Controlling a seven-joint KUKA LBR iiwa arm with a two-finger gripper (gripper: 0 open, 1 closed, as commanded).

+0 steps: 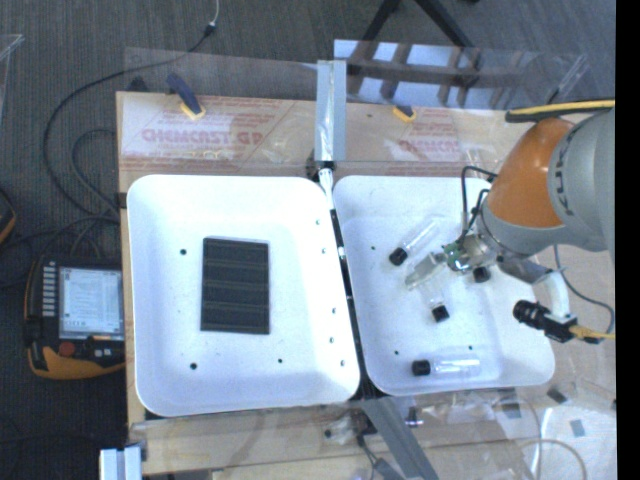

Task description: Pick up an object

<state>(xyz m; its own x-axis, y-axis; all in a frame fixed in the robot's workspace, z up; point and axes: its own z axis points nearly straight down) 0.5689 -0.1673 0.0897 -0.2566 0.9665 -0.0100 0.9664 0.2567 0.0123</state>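
The grey arm with an orange band [560,188] reaches over the right shallow white plastic bin [380,348]. Left of that bin, the other white bin [160,268] holds a dark ribbed rectangular pad [236,285]. Inside the right bin, the tool [458,256] hangs just above clear capped vials [425,236]; another vial [448,367] lies near its front wall. Its grip state is unreadable.

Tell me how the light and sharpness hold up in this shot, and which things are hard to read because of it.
Camera view: even, bright light with soft shadows; both white bins look nearly washed out. The dark ridged block reads crisply, but the clear tubes almost vanish against the right bin, showing mostly by their black caps. The gripper area is small and blurry.
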